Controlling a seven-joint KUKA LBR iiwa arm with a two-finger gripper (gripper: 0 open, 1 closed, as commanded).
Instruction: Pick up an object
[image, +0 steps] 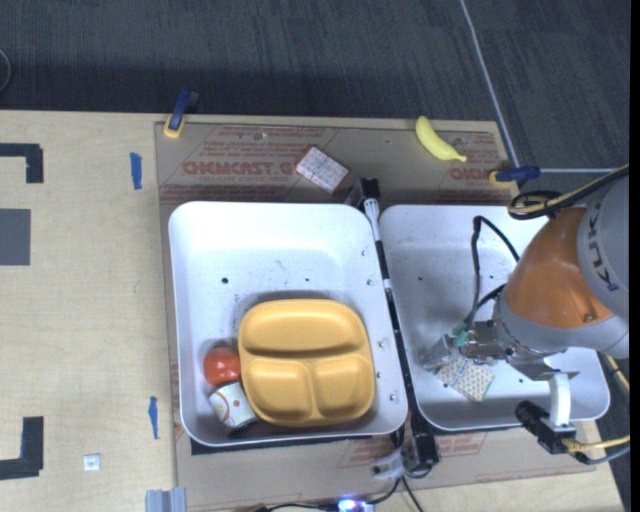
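Reaching in from the right, the grey arm with orange band (560, 275) hangs low over the right bin (430, 240), its gripper (455, 350) just above a small patterned packet (468, 378) on the bin floor; whether anything is grasped cannot be told. The left bin (270, 240) holds a yellow compartment tray (305, 358) beside an orange-and-white toy (226, 385). A banana (438, 140) and patterned card (321, 168) lie on the cardboard behind the bins.

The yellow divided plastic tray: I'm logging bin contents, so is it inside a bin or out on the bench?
Inside. The yellow divided plastic tray lies within the left white bin's walls.
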